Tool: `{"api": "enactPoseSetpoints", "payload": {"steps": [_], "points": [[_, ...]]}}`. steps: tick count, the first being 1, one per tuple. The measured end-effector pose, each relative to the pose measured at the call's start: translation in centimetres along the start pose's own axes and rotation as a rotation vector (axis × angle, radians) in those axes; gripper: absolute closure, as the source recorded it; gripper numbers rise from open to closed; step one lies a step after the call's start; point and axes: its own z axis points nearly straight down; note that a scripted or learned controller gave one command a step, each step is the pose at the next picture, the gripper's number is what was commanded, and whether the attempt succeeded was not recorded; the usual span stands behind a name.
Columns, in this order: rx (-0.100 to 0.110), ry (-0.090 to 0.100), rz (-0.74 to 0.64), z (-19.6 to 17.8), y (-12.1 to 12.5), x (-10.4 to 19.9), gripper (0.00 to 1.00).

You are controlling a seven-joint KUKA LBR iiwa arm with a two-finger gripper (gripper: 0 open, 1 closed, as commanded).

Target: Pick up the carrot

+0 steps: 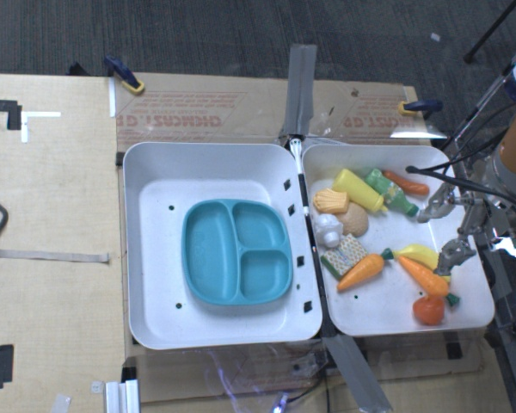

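Observation:
Two toy carrots lie in the right bin (387, 317). One carrot (362, 272) rests near the bin's middle, its green top pointing up and right. A second carrot (424, 275) lies further right, partly under a yellow banana (418, 254). My gripper (445, 230) hangs at the bin's right side, just above and right of the second carrot. It is open, with nothing between its fingers (433, 207).
The right bin also holds a yellow bottle (359, 188), a green bottle (391, 192), a red chili (406, 182), a waffle piece (330, 200), a garlic bulb (328, 228) and a tomato (428, 311). A teal divided plate (237, 251) sits in the left bin (155, 188).

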Motion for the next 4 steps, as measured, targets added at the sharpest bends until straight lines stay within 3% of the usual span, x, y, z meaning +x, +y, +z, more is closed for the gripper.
{"api": "enactPoseSetpoints", "payload": {"steps": [1, 2, 3, 4], "points": [[0.0, 0.0, -0.096, 7.1, -4.0, 2.5, 0.0], [-0.001, 0.0, -0.085, 12.8, 1.3, 2.9, 0.0], [0.001, -0.007, -0.089, 11.8, 1.4, 2.5, 1.0], [0.001, -0.006, -0.089, 11.8, 1.4, 2.6, 0.0]]}}
